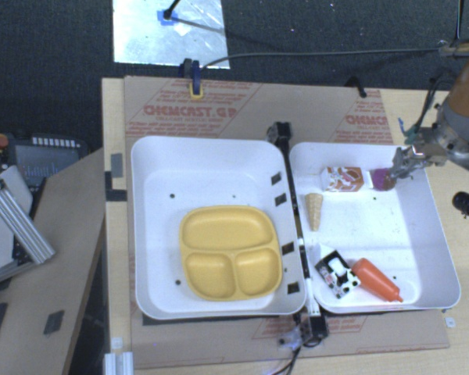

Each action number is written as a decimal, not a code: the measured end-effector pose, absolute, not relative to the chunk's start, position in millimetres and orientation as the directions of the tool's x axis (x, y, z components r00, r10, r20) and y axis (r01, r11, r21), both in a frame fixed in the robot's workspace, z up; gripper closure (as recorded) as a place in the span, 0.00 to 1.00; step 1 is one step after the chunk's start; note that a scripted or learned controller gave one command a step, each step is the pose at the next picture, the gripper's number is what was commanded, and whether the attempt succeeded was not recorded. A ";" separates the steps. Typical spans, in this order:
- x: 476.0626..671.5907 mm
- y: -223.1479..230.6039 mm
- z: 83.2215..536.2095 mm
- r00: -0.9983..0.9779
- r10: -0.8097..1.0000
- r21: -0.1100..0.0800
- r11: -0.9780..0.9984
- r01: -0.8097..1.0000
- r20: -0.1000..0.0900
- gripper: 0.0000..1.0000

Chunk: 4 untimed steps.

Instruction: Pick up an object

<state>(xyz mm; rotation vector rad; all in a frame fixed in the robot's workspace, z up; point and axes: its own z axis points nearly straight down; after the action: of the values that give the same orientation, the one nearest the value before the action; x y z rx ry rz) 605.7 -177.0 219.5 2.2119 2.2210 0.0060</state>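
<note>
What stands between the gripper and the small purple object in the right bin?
Nothing visible. The gripper is right beside the small purple object near the far right corner of the right white bin. The red-and-white packet lies on the object's other side, out of the path.

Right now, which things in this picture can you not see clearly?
- End effector, camera view: blurred, so its fingers cannot be read.
- Purple object: partly hidden by the end effector; grasp and identity unclear.
- Arm: cut off by the right edge.
- Red-and-white packet: print too small to read.
</note>
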 end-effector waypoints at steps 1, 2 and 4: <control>606.6 -177.0 210.2 -0.005 1.000 0.002 0.005 1.000 -0.001 1.00; 608.7 -122.7 223.2 -0.010 1.000 0.003 0.010 1.000 0.001 1.00; 602.2 -9.6 215.3 -0.011 1.000 0.001 0.011 1.000 0.002 1.00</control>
<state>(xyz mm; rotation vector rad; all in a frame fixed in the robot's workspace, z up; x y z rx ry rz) 602.2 -9.6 215.3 2.2100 2.2342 0.0034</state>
